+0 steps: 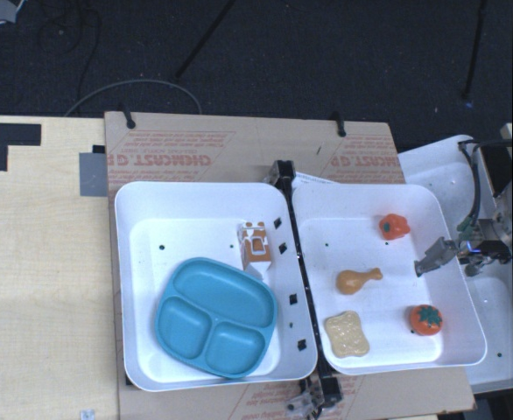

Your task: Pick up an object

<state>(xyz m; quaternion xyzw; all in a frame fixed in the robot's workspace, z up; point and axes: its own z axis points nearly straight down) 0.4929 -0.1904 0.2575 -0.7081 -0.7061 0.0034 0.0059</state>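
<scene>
Blue tray (214,318) foreground; cardboard (195,151) print mirrored, unreadable.

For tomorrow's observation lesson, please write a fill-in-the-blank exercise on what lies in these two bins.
1. The blue tray lies in the ____ bin.
2. The chicken leg lies in the ____ bin.
3. The right bin holds ____ tomatoes.
4. The bread lies just below the ____.

Missing words: left; right; two; chicken leg
</scene>
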